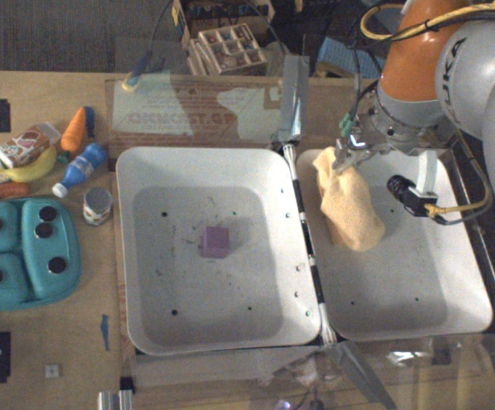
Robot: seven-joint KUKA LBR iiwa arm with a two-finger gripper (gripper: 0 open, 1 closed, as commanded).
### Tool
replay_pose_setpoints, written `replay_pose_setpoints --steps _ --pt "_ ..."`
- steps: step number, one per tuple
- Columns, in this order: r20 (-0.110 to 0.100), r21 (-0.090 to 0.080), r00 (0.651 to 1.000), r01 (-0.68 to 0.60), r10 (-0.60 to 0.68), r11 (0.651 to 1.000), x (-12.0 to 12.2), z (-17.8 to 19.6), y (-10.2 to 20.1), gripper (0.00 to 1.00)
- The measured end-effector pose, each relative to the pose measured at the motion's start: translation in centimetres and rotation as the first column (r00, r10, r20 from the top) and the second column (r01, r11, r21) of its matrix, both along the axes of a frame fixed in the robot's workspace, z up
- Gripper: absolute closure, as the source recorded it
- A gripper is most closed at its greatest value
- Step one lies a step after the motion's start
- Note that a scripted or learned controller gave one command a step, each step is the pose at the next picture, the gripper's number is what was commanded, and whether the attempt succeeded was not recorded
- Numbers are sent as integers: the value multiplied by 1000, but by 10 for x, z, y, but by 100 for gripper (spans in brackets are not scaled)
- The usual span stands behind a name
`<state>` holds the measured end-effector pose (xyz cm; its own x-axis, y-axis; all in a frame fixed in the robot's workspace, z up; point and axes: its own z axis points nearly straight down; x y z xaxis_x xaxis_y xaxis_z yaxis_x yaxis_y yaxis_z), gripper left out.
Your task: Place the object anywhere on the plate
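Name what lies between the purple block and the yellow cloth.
In the camera view, the bins' adjoining rims separate the purple block from the yellow cloth.

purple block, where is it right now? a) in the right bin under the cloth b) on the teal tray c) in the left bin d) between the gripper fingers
c: the purple block lies on the floor of the left bin, near its middle, well apart from the yellow cloth and the gripper over the right bin.

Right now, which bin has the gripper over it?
The right bin, the one with the yellow cloth. The gripper sits at the cloth's top end. The left bin holds a purple block.
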<state>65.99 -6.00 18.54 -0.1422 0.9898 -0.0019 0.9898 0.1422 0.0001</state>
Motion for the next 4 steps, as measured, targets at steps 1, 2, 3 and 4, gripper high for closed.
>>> replay_pose_setpoints --steps 1,2,3,4 --pt "2 0 1000 22 -22 1000 7 200 23 100" --pt "0 1 997 78 -78 997 -85 251 -24 100" --pt "-3 1 967 256 -256 967 -2 35 43 100" --pt "-2 2 963 270 -270 963 -2 0 122 100"
